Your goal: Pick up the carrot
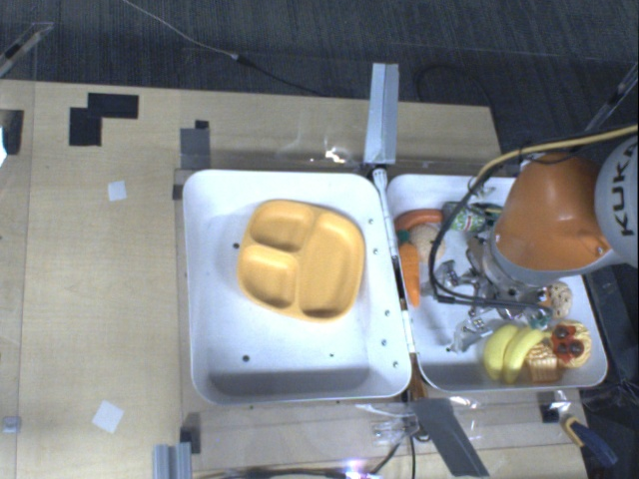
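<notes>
Gripper (pixel 477 319) low in the right bin (pixel 436 367), under the orange band (pixel 551 213) of the arm, which hides most of it. Only metal linkage and cables show, so whether it is open or closed cannot be told; nothing seen held. Bananas (pixel 511 349) lie just beside it at the bin's near edge, with a small waffle-like piece (pixel 544 367) and a dark red berry item (pixel 569 341) next to them at the right. Carrot (pixel 409 276) lies along the bin's left wall, lengthwise, apart from the gripper. Above the carrot, a reddish item (pixel 417 219) and a pale round one (pixel 425 236) near the far corner. Left bin (pixel 215 367) holds a yellow divided plate (pixel 300 257), three compartments, set centrally.
</notes>
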You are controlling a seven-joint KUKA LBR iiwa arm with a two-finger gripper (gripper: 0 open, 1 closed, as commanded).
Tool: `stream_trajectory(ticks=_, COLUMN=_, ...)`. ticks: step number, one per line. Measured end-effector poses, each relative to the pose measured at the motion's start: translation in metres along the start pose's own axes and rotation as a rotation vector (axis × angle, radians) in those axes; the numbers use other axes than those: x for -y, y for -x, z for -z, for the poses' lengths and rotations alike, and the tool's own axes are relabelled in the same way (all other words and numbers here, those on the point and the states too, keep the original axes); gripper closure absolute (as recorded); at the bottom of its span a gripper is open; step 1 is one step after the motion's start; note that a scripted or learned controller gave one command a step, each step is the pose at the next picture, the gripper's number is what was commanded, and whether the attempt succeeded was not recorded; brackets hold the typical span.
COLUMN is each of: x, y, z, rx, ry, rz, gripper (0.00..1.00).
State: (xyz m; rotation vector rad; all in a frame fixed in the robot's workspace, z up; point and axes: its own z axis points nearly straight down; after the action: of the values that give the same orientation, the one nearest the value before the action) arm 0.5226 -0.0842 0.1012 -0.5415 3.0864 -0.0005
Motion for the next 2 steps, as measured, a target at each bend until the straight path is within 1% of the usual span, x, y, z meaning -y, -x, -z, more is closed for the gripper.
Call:
stream_trajectory(ticks=1, x=0.077, y=0.006, z=-0.012, rx=0.004, ry=-0.004, rz=-0.436, gripper=0.0)
stream_trajectory(ticks=2, x=-0.005, y=-0.034, z=0.005, rx=-0.001, ry=0.001, rz=-0.342, gripper=0.0)
